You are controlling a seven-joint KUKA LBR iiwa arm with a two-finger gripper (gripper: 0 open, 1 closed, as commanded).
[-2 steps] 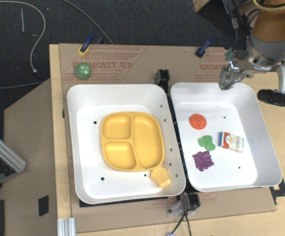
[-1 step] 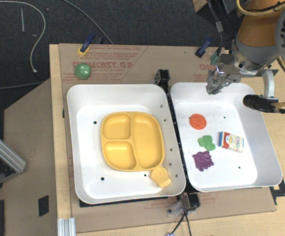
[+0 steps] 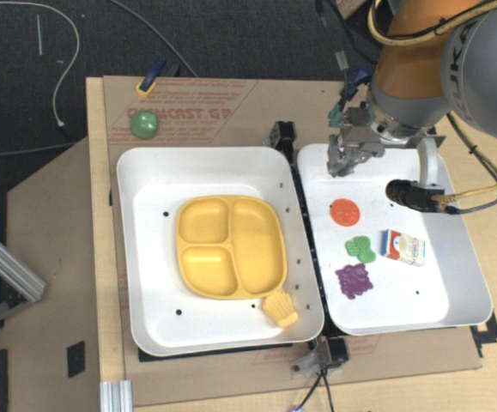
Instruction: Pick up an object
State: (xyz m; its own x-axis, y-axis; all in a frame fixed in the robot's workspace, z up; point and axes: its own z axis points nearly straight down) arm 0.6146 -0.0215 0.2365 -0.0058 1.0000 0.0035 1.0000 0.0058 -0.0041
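Observation:
Several small objects lie in the right bin (image 3: 441,294): a flat orange-red disc (image 3: 345,212), a green lump (image 3: 360,249), a purple cluster (image 3: 354,280) and a small white packet with red and blue print (image 3: 403,247). My gripper (image 3: 343,165) hangs over the bin's far left corner, above and just beyond the orange-red disc. It stands open with nothing between its fingers. The grey arm with its orange band reaches in from the upper right.
The left bin (image 3: 145,221) holds a yellow divided plate (image 3: 231,247) and a small yellow piece (image 3: 280,309) near its front right corner. A green ball (image 3: 145,124) and a blue clip (image 3: 152,75) rest on the cardboard beyond it. A black cable fitting (image 3: 415,196) overhangs the right bin.

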